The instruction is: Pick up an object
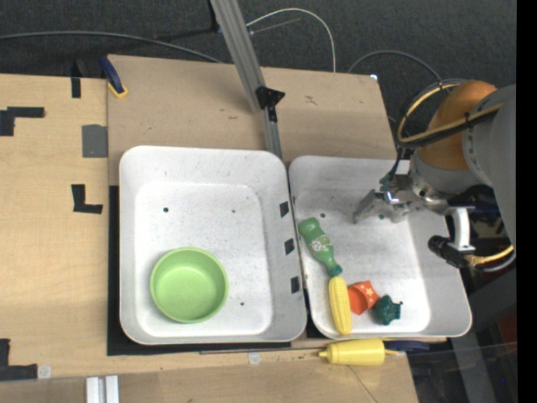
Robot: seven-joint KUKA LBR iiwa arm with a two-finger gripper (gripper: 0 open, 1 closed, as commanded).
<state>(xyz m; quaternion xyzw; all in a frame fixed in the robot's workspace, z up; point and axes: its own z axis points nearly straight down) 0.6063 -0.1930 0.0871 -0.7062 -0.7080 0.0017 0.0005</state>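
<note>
camera view: green bowl (189, 284) in left bin (201, 162)

**Toys clustered in the right bin**

In the right bin (436, 309), a green bottle (319, 244) lies tilted, neck toward five o'clock. A yellow corn cob (339, 304) lies at its six o'clock, an orange piece (362, 296) touching it, a dark green toy (387, 310) just beside.
</note>
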